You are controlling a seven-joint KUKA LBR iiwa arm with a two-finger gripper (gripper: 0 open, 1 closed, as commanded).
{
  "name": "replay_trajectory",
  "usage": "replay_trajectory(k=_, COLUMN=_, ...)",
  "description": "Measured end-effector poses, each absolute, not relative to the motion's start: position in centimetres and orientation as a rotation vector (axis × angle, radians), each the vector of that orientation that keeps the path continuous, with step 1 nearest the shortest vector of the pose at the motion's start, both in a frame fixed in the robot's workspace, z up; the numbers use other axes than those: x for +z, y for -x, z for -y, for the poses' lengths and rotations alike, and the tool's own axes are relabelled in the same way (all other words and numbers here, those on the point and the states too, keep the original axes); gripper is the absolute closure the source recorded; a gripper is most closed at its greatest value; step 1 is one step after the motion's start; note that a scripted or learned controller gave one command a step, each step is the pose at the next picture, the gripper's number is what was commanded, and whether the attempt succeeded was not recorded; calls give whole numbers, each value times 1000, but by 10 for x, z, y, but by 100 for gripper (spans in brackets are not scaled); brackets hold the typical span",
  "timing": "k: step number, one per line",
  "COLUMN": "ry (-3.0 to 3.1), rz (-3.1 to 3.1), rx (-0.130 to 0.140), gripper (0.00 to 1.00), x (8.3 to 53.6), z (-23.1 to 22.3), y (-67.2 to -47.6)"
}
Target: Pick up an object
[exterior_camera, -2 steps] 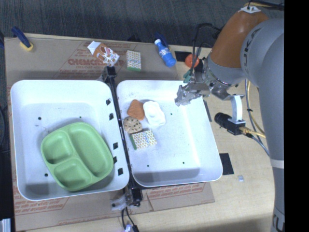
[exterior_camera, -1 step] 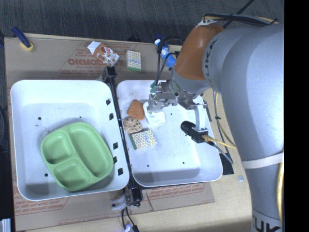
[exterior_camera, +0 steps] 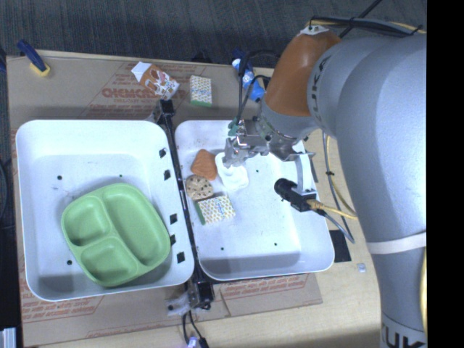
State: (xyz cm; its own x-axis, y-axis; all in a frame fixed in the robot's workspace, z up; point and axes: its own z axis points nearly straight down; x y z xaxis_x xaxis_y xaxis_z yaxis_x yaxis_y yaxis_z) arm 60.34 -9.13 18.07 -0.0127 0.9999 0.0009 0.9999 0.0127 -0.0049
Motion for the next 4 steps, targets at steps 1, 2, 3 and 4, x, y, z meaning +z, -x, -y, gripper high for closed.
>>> replay_trajectory(k=1, ry=2204, rz=2233, rx=5, gripper=0, x=181, z=91, y=-603)
replay_trajectory(k=2, ry=2197, rz=2239, rx=5, gripper=100, x=191, z=91, y=-604)
replay_trajectory(k=3, ry=2196, rz=2239, rx=6, gripper=0, x=191, z=91, y=-604)
replay_trajectory(k=4, ry=2190, rz=2246, rx=5, gripper=100, x=201, z=91, y=-604)
